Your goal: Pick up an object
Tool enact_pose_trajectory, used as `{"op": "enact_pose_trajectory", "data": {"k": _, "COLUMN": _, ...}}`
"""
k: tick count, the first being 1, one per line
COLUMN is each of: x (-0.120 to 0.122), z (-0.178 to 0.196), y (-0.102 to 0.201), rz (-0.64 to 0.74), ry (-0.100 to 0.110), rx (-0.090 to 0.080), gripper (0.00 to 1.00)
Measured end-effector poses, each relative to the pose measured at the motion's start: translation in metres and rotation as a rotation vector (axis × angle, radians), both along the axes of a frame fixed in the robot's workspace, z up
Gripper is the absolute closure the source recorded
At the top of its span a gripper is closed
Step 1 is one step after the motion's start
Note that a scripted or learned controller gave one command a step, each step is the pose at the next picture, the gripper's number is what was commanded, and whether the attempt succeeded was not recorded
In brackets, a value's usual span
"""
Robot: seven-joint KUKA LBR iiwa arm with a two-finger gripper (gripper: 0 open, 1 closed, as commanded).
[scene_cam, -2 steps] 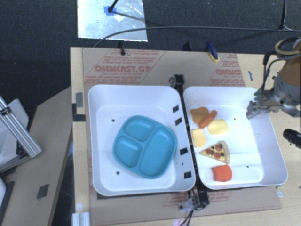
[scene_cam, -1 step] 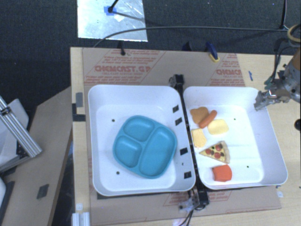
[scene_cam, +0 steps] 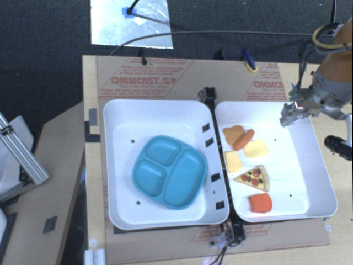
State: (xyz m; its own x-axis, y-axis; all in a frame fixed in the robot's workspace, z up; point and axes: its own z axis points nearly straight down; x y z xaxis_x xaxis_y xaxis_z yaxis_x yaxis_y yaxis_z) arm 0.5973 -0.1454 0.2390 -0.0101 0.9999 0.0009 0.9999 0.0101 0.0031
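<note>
red-orange block (scene_cam: pixel 261 203) sits nearest the camera in the right bin (scene_cam: pixel 322 189), close to that bin's front wall. just behind the block lies a pizza slice (scene_cam: pixel 253 177), flat, tip pointing toward the divider (scene_cam: pixel 219 148) between the bins. behind the pizza slice, a pale yellow square (scene_cam: pixel 234 161) next to the divider, and a rounder yellow piece (scene_cam: pixel 256 148) beside it. farther back from the pizza slice, an orange carrot-like piece (scene_cam: pixel 244 139) leans against a tan nugget-like piece (scene_cam: pixel 233 132), the two touching. all the food toys bunch on the divider side of the right bin, probably dumped loose as pick candidates; any of them could be the target. left of the divider, the left bin (scene_cam: pixel 124 120) holds a blue sectioned plate (scene_cam: pixel 169 171), lying flat, likely the drop spot. farthest back, the gripper (scene_cam: pixel 290 115) hangs over the right bin's rear corner, well apart from the pizza slice and the rest. jaws: cannot tell wide or narrow, too blurred; nothing seen between them. judged as the approach stage, pick not yet made.
</note>
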Motion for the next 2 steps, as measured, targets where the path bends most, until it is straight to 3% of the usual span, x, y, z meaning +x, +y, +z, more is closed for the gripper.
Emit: {"op": "enact_pose_trajectory", "data": {"k": 2, "x": 0.03, "z": -0.004, "y": 0.109, "rz": 0.001, "ry": 0.0, "rx": 0.001, "gripper": 1.0}}
